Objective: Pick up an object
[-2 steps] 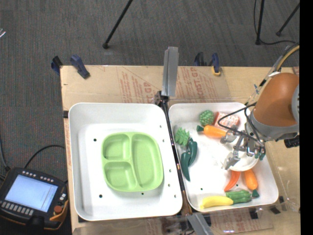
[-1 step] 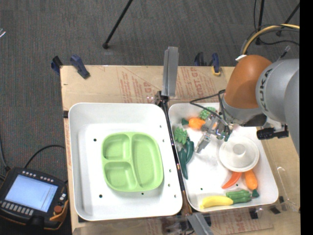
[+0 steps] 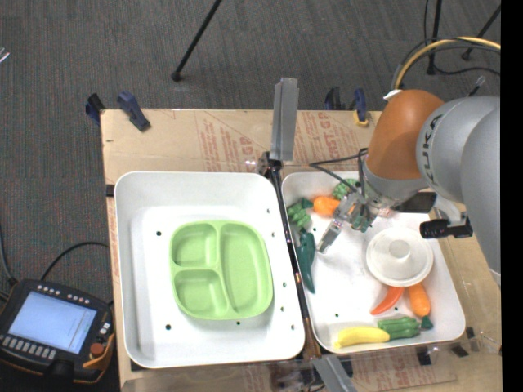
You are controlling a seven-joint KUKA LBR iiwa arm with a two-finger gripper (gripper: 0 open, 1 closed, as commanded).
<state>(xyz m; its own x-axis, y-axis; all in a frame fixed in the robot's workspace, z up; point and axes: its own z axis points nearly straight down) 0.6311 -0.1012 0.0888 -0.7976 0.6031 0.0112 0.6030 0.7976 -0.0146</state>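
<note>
An orange toy (image 3: 325, 206) lies in the right bin (image 3: 353, 288), just left of the gripper (image 3: 343, 223). The fingers (image 3: 330, 238) spread narrowly, holding nothing. A green pepper (image 3: 306, 256) lies just beside them, a white bowl (image 3: 399, 256) to their right.

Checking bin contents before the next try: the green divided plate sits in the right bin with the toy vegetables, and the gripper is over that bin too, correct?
Not quite. The camera view shows the green divided plate alone in the left bin. The toy vegetables lie in the right bin, and the gripper is over that bin.
</note>
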